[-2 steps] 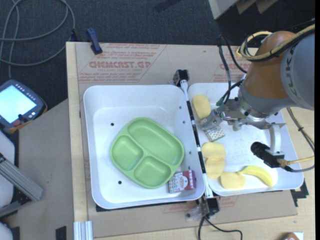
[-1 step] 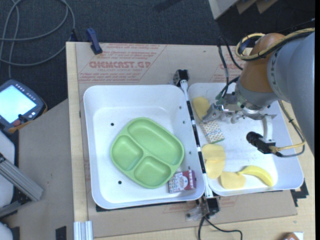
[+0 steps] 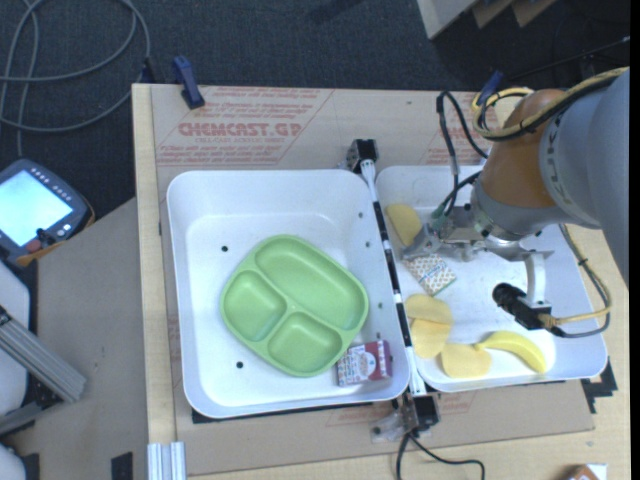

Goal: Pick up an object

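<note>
Gripper [image 3: 432, 240] sits low in the right bin [image 3: 565, 268], close to that bin's left wall and toward its far end. It is at the tip of the grey arm [image 3: 590, 148], which comes in from the right with its orange band [image 3: 515, 173] just above the wrist. From this slanted overhead angle the wrist hides the working end, so I cannot tell whether the gripper is spread wide, narrowed or closed on something. Just below it in the view lies a small speckled packet [image 3: 432, 273], flat on the bin floor and turned like a diamond; whether the two touch is unclear. A pale yellow wedge [image 3: 403, 222] lies just to the gripper's left, against the wall between the bins. Nearer the camera, three more pale yellow slices [image 3: 428, 311] cluster in the bin's near left corner, partly overlapping. Beside them a yellow banana [image 3: 518, 350] lies along the near wall. The left bin [image 3: 182, 196] holds a green divided plate [image 3: 293, 305], set at a slant in the middle of the floor. A small red and white carton [image 3: 364, 363] lies on its side at the plate's near right edge, tucked into the bin's corner. Both bins rest side by side on a bench [image 3: 250, 128] covered in brown cardboard with red printing.
</note>
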Controlling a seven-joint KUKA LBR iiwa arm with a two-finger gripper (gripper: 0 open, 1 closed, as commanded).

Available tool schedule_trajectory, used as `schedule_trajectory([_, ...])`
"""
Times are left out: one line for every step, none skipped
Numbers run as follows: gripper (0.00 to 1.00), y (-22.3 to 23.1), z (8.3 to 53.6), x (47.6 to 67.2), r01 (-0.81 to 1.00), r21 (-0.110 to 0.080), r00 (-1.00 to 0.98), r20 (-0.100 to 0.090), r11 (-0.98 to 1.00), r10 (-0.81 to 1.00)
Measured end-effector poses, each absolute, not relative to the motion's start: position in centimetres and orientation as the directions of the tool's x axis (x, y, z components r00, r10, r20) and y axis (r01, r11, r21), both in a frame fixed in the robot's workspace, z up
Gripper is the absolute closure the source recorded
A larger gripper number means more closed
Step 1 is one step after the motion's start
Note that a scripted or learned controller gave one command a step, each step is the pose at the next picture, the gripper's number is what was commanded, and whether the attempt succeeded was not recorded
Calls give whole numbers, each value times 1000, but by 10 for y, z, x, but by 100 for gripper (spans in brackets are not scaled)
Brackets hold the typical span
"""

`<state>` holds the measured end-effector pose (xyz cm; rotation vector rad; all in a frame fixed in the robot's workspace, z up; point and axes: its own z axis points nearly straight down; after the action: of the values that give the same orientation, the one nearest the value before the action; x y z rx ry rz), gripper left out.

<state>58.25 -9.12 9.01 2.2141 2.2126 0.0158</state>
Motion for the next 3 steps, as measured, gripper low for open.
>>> schedule_trajectory([0,-95,90,551,1000,15,1,-1,-1,1000])
schedule_trajectory([100,-95,100,552,1000,17,0,-1,0,1000])
schedule_trajectory([0,-95,99,551,1000,15,0,-1,0,1000])
